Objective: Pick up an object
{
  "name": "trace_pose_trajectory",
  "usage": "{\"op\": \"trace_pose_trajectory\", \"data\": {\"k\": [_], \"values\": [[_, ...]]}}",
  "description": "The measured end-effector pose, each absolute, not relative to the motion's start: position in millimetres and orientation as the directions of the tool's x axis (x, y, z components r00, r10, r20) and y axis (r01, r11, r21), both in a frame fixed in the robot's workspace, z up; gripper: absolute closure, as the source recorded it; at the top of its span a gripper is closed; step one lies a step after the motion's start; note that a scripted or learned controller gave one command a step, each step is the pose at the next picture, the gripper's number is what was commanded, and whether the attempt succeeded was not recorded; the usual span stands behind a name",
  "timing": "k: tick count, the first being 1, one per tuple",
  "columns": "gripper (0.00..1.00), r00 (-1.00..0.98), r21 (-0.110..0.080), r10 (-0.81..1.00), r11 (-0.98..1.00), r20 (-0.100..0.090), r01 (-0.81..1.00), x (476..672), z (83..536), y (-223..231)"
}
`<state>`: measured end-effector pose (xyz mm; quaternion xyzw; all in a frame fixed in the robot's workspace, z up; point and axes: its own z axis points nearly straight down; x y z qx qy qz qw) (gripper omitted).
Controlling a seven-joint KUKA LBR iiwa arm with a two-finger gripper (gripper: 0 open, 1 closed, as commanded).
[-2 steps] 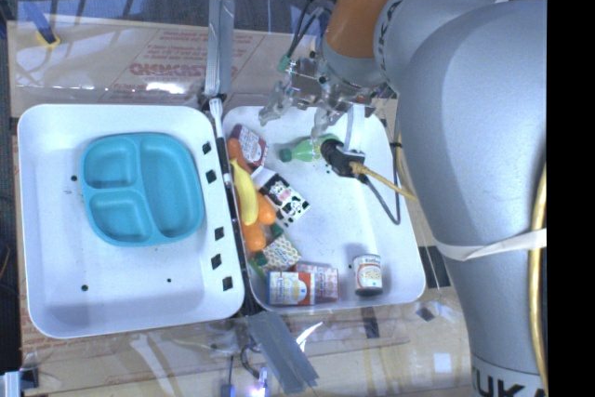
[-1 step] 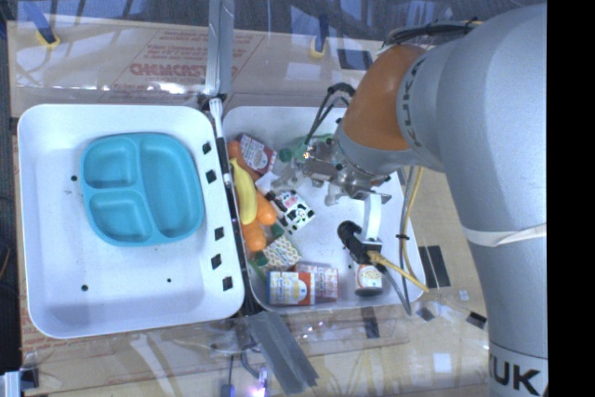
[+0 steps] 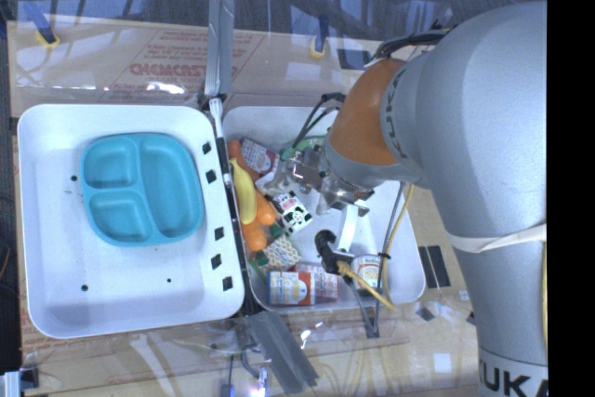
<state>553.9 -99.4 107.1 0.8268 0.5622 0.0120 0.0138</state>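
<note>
Gripper [image 3: 296, 170] amid crowded right bin [image 3: 409, 279]

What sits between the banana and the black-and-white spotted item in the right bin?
In the camera view, an orange sits between the banana and the spotted item.

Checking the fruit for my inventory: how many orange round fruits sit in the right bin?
2: one orange fruit beside the banana, another orange fruit just below it, both along the right bin near its left wall. The arm may hide more.
</note>
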Motion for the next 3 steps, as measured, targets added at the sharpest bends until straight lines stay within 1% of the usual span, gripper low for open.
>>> {"op": "trace_pose_trajectory", "data": {"k": [1,2,3], "values": [[1.0,0.361,0.042,0.932,-0.361,0.007,0.932,556.8,120.8,-98.1],[0.0,0.361,0.042,0.932,-0.361,0.006,0.932,556.5,120.3,-98.0],[0.0,0.348,0.018,0.937,-0.348,0.009,0.937,568.4,105.7,-97.3]]}}
